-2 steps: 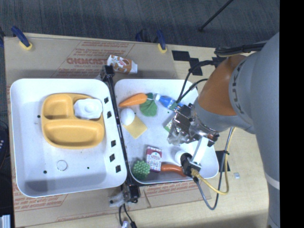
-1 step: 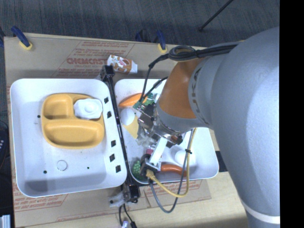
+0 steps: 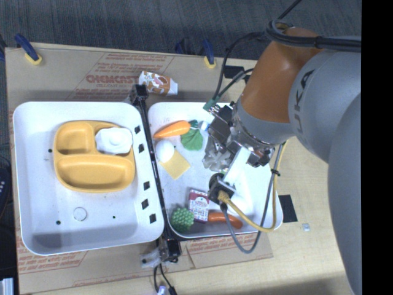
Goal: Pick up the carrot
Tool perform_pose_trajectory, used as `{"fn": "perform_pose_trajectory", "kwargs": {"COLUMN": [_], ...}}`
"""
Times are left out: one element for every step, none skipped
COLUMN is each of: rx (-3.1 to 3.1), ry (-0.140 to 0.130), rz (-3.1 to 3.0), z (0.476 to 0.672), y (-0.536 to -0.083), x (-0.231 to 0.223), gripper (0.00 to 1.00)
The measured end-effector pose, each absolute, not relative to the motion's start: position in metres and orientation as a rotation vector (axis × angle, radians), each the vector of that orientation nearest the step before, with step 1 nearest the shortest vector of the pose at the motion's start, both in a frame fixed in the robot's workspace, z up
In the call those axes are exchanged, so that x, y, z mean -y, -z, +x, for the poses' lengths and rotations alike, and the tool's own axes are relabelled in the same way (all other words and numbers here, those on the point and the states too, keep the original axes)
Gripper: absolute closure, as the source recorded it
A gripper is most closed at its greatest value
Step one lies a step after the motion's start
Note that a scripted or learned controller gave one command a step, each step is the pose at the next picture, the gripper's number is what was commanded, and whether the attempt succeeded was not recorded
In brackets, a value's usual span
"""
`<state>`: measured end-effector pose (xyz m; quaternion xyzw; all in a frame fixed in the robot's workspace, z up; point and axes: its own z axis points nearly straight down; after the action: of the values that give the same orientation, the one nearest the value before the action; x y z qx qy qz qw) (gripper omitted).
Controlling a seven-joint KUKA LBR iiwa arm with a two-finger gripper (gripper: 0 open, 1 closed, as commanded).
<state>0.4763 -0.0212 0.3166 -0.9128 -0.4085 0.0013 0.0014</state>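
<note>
Gripper (image 3: 215,155): hanging over the middle of the right bin (image 3: 270,220); whether its jaws are released or clenched I cannot tell, and nothing is showing between them.
Green leaf (image 3: 193,139): lying just up and left of the jaws, near them.
Carrot (image 3: 173,128): lying on the right bin's floor up and left of the jaws, beyond the green leaf, its leafy end touching that leaf, apart from the gripper.
Yellow cheese slice (image 3: 176,163): sitting to the left of the jaws, tilted like a diamond.
White egg (image 3: 164,150): resting left of the jaws, touching the cheese slice's upper corner.
Red packet (image 3: 198,204): lying below the jaws, near the bin's lower wall.
Orange sausage (image 3: 226,219): lying below the jaws, beside the red packet.
Green broccoli (image 3: 182,217): sitting down and left of the jaws, just beside the packet.
Small carton (image 3: 157,83): lying outside the bins, well up and left of the jaws.
Left bin (image 3: 31,183): sitting well left of the jaws, holding a yellow divided plate (image 3: 92,165) with a white lump (image 3: 115,140) in its upper right compartment.
</note>
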Motion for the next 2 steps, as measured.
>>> {"fn": "perform_pose_trajectory", "kwargs": {"rx": [1.314,1.142], "ry": [-0.008,-0.003], "rz": [-2.848,-2.924], "z": [0.475,0.476], "y": [-0.209,-0.332], "x": [-0.002,0.040], "gripper": [1.00,1.00]}}
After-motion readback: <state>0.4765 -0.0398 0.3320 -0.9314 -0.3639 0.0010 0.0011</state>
